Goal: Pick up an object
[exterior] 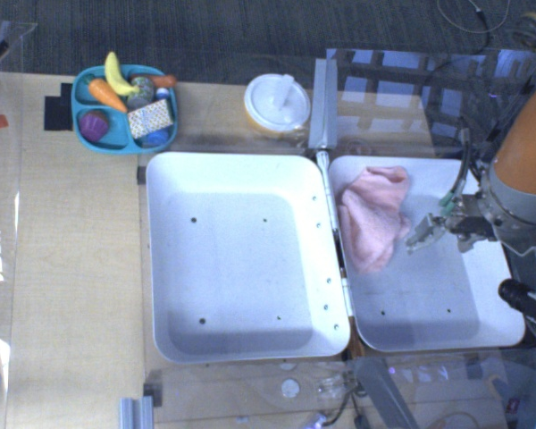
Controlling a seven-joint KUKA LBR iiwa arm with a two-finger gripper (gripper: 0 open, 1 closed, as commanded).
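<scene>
Two shallow white bins sat side by side on the wooden worktop [71,266]. The left bin [241,257] showed only its bare floor with a few small dark dots. In the right bin [429,315], a crumpled pink cloth [372,213] lay against the left wall, in the upper left part of that bin, running from near the back rim down toward the middle.

The arm [527,164], grey with an orange band, reached in from the right side of the view over the right bin. Its end effector [422,234] pointed left and hung just beside the cloth's right edge, close to it or perhaps touching; the view did not settle which. How far its fingers stood apart could not be told from this angle, and nothing was seen held between them.

Behind the left bin, on the worktop, stood a blue sectioned tray [118,110] with toy food in it: a yellow banana [118,75], an orange carrot [105,94] and a purple piece [94,125]. To the right of that tray, near the back corner of the left bin, sat a round white lidded container [277,103].
</scene>
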